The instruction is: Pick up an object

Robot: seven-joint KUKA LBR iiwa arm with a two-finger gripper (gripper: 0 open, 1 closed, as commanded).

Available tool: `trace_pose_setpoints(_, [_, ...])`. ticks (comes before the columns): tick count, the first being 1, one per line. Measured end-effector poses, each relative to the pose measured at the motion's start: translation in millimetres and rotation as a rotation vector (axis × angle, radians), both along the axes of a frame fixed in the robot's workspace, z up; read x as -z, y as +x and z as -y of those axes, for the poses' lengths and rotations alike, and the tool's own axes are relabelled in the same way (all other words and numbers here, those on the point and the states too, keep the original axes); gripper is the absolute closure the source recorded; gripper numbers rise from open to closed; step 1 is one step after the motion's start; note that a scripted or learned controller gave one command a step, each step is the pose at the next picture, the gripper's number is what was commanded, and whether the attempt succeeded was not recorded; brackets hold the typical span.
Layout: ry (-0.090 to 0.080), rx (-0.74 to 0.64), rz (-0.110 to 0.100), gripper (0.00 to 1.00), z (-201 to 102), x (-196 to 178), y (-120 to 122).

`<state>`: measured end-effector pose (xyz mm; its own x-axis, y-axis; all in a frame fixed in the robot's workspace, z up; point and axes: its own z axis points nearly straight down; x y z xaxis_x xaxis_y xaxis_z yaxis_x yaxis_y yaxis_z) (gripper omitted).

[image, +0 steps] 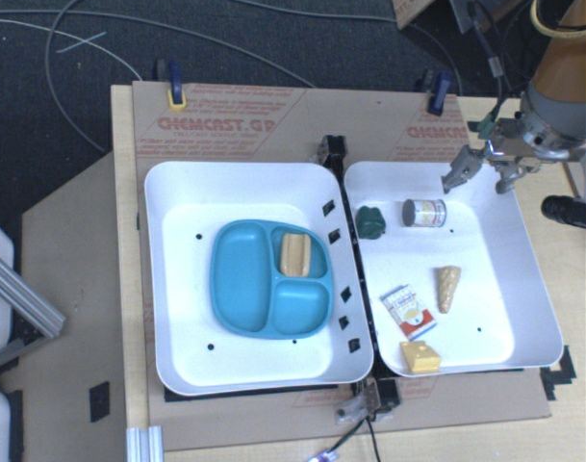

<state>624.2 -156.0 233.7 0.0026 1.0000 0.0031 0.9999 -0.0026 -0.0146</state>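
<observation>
My gripper (483,176) hangs over the far edge of the right bin (523,258), its two fingers spread open with nothing between them. Just below and left of it a small can (424,214) lies on its side. A dark green lump (370,221) rests near the bin's left wall. A tan cone-shaped piece (447,288) lies mid-bin, a red and white packet (408,312) sits to its lower left, and a yellow wedge (421,357) is at the near edge.
The left bin (177,258) holds a blue divided plate (269,279) with a tan bread-like piece (294,254) in its upper right compartment. Black clips line the divider between the bins. Blue clamps (176,93) hold the board at the back.
</observation>
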Motion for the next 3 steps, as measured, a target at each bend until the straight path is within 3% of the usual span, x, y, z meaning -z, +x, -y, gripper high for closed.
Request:
trace_pose_setpoints(1, [-0.003,-0.003,0.013,0.0,0,-8,3])
trace_pose_setpoints(3, [-0.001,-0.002,0.008,0.0,0,86,-16])
